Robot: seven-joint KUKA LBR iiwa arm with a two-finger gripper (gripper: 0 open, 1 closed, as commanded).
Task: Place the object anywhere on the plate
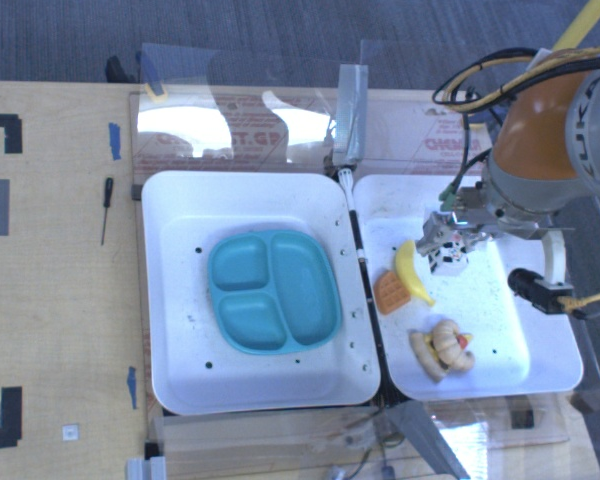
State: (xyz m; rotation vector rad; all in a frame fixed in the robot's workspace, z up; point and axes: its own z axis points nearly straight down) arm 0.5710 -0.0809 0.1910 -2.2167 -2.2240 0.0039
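A teal plate [275, 290] with three compartments lies in the left bin [170, 268]. In the right bin [540, 363] lie a yellow banana [411, 273], an orange bread-like piece [390, 292] touching it, and a tan pastry-like toy [442, 349] nearer the front. My gripper [446, 251] hangs over the right bin, just right of the banana's top end. A small white, dark-spotted item sits at the gripper's tip; whether it is held cannot be made out.
A metal divider post [351, 128] stands between the bins at the back, with clear plastic sheeting behind them. Cables [480, 73] loop above the arm. A screwdriver [106, 208] lies on the wooden bench at left.
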